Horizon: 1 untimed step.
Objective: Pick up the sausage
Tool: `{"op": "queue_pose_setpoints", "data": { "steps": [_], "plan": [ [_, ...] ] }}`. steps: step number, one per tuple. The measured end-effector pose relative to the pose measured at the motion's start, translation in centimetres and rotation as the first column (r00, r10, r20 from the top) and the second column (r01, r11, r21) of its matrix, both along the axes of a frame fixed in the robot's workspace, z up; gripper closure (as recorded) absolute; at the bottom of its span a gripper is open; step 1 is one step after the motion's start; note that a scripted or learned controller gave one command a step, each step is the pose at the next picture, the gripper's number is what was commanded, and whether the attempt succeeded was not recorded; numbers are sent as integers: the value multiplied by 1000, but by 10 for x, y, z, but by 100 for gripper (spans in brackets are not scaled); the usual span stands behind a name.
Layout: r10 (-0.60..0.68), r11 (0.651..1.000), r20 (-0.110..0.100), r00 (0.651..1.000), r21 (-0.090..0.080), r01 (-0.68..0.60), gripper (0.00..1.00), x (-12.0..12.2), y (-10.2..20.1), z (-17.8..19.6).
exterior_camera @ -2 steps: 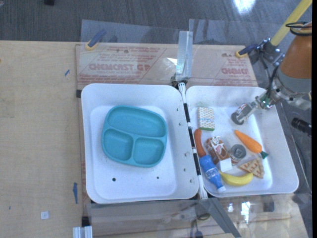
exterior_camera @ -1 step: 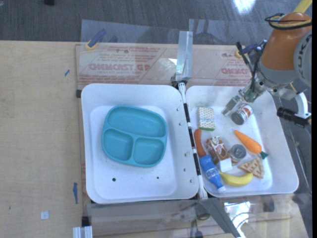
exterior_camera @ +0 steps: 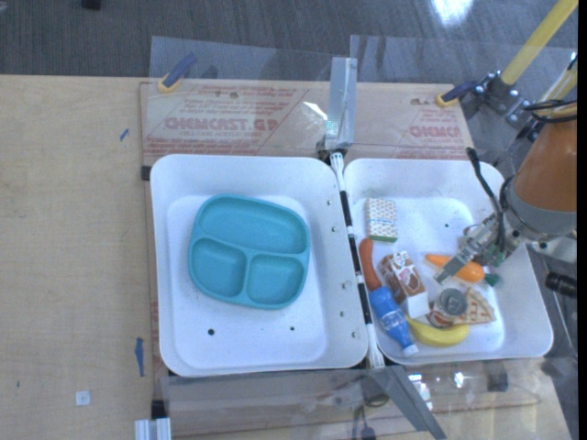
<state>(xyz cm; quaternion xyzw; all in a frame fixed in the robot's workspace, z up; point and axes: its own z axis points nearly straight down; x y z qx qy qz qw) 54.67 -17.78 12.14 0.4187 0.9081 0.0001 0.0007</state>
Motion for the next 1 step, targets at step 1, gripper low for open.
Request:
{"op": "queue_pose_setpoints", "data": {
  "steps": [1],
  "plan": [
    [48, 999, 5, 999, -1, -48, 0, 19, 65, 18]
  ]
}}
